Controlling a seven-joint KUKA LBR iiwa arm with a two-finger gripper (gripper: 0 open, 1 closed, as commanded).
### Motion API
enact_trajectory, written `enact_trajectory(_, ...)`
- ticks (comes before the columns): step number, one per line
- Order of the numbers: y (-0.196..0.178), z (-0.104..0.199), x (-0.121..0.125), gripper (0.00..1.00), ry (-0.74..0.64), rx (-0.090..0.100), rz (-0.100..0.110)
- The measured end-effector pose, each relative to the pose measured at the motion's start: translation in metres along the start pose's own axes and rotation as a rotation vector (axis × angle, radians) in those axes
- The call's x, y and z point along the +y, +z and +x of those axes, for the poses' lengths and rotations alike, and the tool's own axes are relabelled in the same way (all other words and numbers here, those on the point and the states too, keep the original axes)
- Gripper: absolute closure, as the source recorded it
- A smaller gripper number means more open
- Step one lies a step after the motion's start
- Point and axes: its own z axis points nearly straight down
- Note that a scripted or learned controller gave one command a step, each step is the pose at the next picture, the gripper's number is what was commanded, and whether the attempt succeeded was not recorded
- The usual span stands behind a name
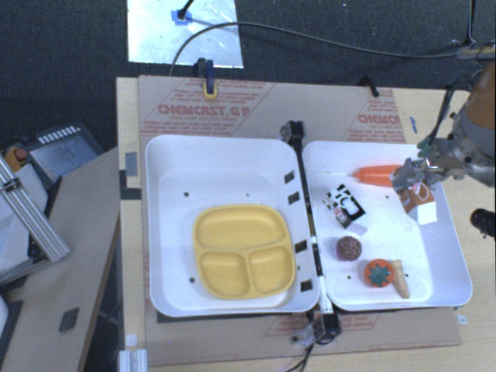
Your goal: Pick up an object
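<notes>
In the right bin (453, 266) lie an orange carrot-shaped toy (375, 176), a black-and-white patterned block (345, 204), a brown ball (349, 247), a round orange toy with a green top (378, 273) and a tan piece (400, 280) beside it. A brown and white carton (419, 201) rests near the bin's right wall. My gripper (411, 175) reaches in from the right and hangs low over the carrot's right end, just above the carton. Nothing is visibly lifted off the bin floor.
The left bin (167, 177) holds a yellow divided plate (243, 250). A black clip strip (302, 208) runs along the seam between the bins. Cardboard lies under both bins, and a grey device (58, 153) sits off the bench at the left.
</notes>
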Motion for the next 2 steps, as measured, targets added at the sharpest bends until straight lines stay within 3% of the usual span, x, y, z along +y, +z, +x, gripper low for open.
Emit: enact_trajectory(2,0.000,0.099,0.036,1.00,-0.002,0.001,-0.001)
